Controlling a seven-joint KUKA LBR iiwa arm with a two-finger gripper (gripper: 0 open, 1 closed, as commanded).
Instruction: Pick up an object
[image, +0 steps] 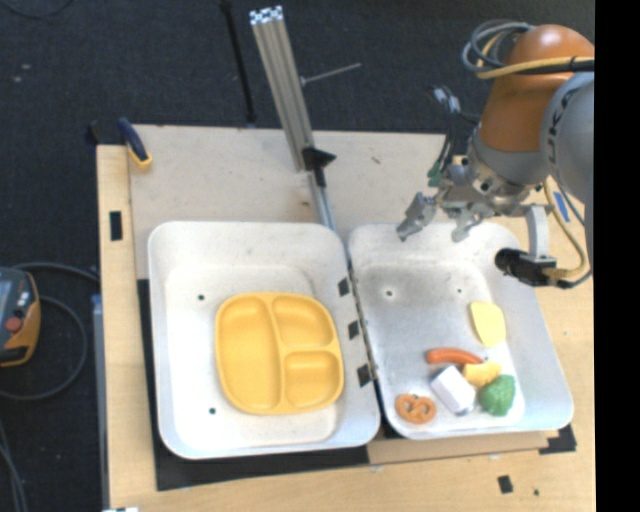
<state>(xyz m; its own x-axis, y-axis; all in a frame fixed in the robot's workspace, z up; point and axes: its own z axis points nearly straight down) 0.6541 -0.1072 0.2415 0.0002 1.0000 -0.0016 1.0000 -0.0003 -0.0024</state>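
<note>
Hovering with fingers spread apart and nothing between them, two-finger gripper over far rim of right shallow white bin. Well apart from targets at near end: pale yellow wedge, orange carrot-like stick, white block, green broccoli-like lump, brown pretzel. Tightly clustered, so likely to nudge neighbours or close on two together.

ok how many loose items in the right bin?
6, all clustered in the right bin's near-right part: yellow piece, orange carrot-like stick, small yellow piece, white block, green piece, pretzel. They touch, so something smaller could be hidden.
</note>
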